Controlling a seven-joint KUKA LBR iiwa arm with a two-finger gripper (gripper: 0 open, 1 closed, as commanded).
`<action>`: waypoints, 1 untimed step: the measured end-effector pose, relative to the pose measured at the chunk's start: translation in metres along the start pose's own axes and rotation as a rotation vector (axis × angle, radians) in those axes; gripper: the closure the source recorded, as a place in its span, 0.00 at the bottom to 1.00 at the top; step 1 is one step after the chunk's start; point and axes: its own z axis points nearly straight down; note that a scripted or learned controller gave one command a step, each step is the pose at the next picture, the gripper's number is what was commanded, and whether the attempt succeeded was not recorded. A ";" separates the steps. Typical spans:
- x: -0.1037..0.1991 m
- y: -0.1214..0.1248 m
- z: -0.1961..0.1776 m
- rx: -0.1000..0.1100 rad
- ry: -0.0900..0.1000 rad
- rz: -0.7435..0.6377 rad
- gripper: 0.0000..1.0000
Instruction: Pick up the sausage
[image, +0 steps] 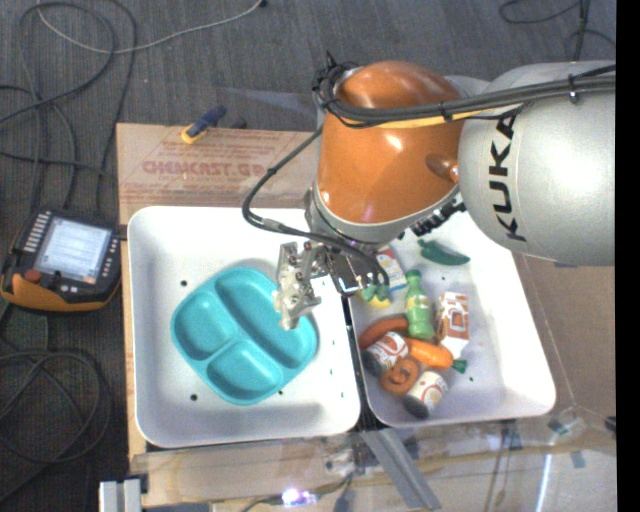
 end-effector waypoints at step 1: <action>-0.010 -0.042 0.031 0.001 0.000 -0.247 1.00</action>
